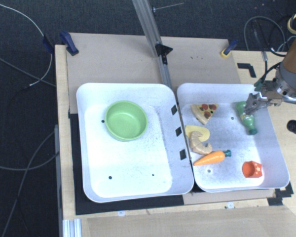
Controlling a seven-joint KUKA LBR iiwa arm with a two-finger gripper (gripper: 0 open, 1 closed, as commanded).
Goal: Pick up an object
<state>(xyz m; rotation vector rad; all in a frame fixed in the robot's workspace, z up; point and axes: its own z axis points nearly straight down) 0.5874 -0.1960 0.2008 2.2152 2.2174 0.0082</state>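
Note:
My gripper reaches in from the right over the far right part of the right bin. Its dark fingers sit right at the top of a green bottle-shaped toy that lies in the bin. Whether the toy is between the fingers cannot be made out. Also in the right bin are a pizza slice toy, a pale yellow curved piece with a tan one below it, a carrot and a small orange-red object.
The left bin holds a green bowl. A metal pole slants down to the gap between the bins. Cables lie on the dark floor at left and upper right. Blue and yellow clamps hold the bench's far corners.

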